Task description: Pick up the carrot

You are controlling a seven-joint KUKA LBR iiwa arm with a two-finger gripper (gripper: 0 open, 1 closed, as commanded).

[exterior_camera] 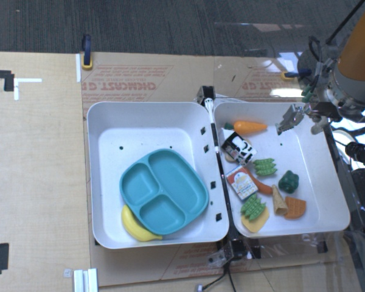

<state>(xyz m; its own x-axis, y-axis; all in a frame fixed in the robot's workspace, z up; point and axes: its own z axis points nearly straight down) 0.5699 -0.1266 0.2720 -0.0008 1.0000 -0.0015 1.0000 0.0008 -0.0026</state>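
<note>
My gripper (pixel 290 119) hangs at the upper right of the frame, over the back right part of the right bin (pixel 328 181). Whether it is apart or together I cannot tell — it shows as a small dark shape against the white wall. Nothing sits between its tips that I can see.

Just to the left of it lies the carrot (pixel 250 127), orange with a green top at its left end, lying flat on the bin floor near the back wall — close to my gripper but not touching it.

Below the carrot there is a black-and-white item (pixel 238 148), then a green pea pod (pixel 264 166) to its lower right. A red-and-white packet (pixel 243 185) lies tilted near the bin's left wall, with an orange sausage-like piece (pixel 260 184) beside it. A dark green broccoli (pixel 288 181) sits to the right. Toward the front lie a second green piece (pixel 253 207) on a yellow slice (pixel 257 222), and an orange-and-tan wedge (pixel 290 207).

In the left bin (pixel 103 181), at mid-frame, rests a teal divided plate (pixel 164 190), tilted, with a yellow banana (pixel 135 225) tucked under its lower left edge. Both bins stand on the table (pixel 30 181).
</note>
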